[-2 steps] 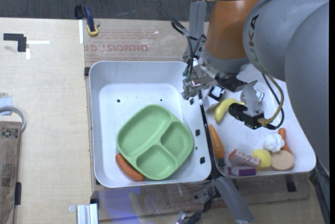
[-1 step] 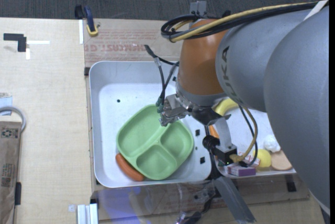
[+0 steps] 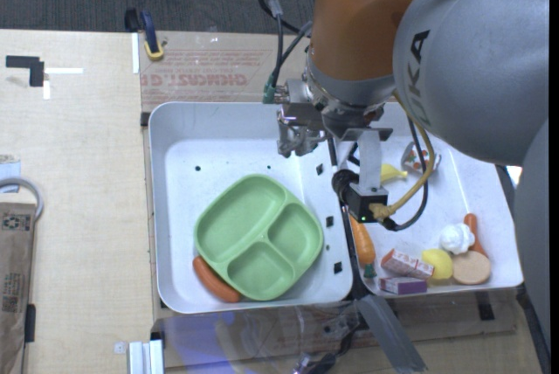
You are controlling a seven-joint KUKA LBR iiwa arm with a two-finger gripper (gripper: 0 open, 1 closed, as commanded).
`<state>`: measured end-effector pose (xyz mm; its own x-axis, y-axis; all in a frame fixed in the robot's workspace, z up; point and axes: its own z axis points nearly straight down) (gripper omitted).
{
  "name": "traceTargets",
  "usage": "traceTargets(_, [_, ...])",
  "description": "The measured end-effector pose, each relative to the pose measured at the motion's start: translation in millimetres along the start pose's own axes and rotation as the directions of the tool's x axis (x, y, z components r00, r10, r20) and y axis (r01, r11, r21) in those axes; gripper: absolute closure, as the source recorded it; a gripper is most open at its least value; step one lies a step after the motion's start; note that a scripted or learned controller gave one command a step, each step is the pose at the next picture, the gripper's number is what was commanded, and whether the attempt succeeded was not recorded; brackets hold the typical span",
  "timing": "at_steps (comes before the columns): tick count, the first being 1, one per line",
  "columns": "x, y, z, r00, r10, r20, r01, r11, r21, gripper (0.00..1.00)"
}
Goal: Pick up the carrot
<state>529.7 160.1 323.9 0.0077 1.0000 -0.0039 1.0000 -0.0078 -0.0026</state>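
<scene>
The carrot (image 3: 362, 245) is a short orange piece with a green top. It lies in the right bin (image 3: 500, 189), tight against the wall shared with the left bin, and robot hardware covers its upper end. My gripper (image 3: 297, 142) hangs under the orange wrist band, over the back right part of the left bin (image 3: 166, 189). That puts it up and to the left of the carrot, well apart from it. Nothing shows in the gripper.
A green divided plate (image 3: 258, 237) fills the middle of the left bin, with a red-orange sausage (image 3: 215, 279) at its front left edge. The right bin's front holds a pink box (image 3: 407, 263), a yellow lemon (image 3: 437, 263), a tan disc (image 3: 472, 268) and a white piece (image 3: 454, 237).
</scene>
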Motion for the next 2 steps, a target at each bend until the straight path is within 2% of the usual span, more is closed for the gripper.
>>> traceTargets(1, [24.9, -23.1, 118.5, 0.996, 0.088, 0.000, -0.088, 0.996, 0.003, 1.00])
traceTargets(2, [-75.1, -51.2, 49.8, 0.972, 0.236, -0.001, -0.236, 0.972, 0.001, 1.00])
